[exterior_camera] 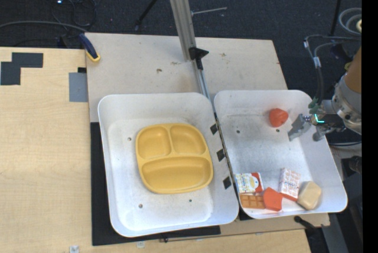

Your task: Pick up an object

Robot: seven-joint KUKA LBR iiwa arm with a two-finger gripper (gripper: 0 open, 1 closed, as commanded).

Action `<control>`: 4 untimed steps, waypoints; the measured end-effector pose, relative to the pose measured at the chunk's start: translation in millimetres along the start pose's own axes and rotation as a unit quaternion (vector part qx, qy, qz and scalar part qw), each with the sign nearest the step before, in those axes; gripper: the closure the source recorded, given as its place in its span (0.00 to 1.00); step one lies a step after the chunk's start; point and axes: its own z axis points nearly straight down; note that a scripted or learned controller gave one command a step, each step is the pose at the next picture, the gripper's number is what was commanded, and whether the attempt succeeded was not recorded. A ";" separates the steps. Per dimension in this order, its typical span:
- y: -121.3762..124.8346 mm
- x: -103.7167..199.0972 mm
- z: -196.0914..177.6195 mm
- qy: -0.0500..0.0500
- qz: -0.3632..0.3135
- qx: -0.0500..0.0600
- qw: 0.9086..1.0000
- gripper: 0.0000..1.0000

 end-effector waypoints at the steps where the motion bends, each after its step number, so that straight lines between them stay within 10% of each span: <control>1: 0.5 -0.1 -0.9 0.000 0.000 -0.001 1.000 0.00; 4: -5.1 5.8 173.1 0.001 0.000 -0.003 1.000 0.00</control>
